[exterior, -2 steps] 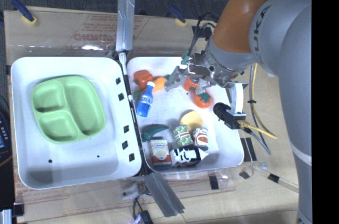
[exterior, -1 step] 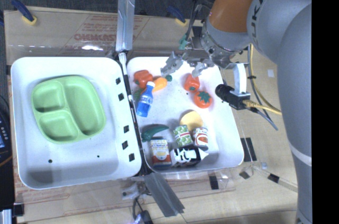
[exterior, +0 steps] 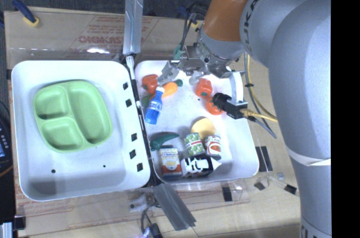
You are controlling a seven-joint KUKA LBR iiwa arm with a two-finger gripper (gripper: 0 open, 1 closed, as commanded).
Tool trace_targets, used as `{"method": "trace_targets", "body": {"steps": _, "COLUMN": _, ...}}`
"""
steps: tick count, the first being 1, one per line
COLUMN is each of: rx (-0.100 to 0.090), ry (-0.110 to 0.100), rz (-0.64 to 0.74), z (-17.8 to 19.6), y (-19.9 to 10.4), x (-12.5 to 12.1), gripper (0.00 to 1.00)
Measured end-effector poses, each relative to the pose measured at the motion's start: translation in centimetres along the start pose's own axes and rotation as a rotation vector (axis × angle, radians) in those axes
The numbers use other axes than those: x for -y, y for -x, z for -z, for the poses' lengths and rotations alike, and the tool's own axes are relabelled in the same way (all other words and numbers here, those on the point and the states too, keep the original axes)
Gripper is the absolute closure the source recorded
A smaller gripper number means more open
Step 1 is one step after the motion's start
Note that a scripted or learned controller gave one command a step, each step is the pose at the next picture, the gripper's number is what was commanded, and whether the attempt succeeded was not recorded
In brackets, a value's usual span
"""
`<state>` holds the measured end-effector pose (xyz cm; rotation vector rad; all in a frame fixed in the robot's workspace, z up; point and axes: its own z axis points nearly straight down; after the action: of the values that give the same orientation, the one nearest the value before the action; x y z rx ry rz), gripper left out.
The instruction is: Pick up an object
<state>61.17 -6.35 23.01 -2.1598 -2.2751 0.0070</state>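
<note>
Near the far edge of the right white bin (exterior: pixel 250 144) we see the gripper (exterior: pixel 175 69) of the grey arm, low over the clutter. Its two metal fingers (exterior: pixel 167 71) look slightly spread, and we can see nothing between them; the tips stand just beside an orange-red rounded plastic toy (exterior: pixel 149 83) close to the far left corner of this bin.

Beside that toy, a small orange piece (exterior: pixel 170 89) touches the cap end of a blue plastic bottle (exterior: pixel 153 108), which lies along the left wall. We judge the bottle as the easiest target: it looks light and stiff, but smooth, so it may slip; a grip across its narrow body, near the middle, seems best. The rounded toys could roll out from the fingers.

Another orange-red toy (exterior: pixel 205 87) lies toward the far right side, partly under the wrist. At the near edge stand small food cans (exterior: pixel 195 146) and a black and white packet (exterior: pixel 197 165); their labels are too small for us to read.

On the cardboard (exterior: pixel 67 34) behind the left bin (exterior: pixel 73 180), red printing is visible but not legible. The left bin carries a green divided plate (exterior: pixel 70 115).
</note>
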Motion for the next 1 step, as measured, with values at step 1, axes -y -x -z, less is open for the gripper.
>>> {"method": "trace_targets", "body": {"steps": 1, "rx": -0.001, "ry": 0.001, "rz": 0.071, "z": -6.15, "y": 3.39, "x": -3.1, "gripper": 0.0}}
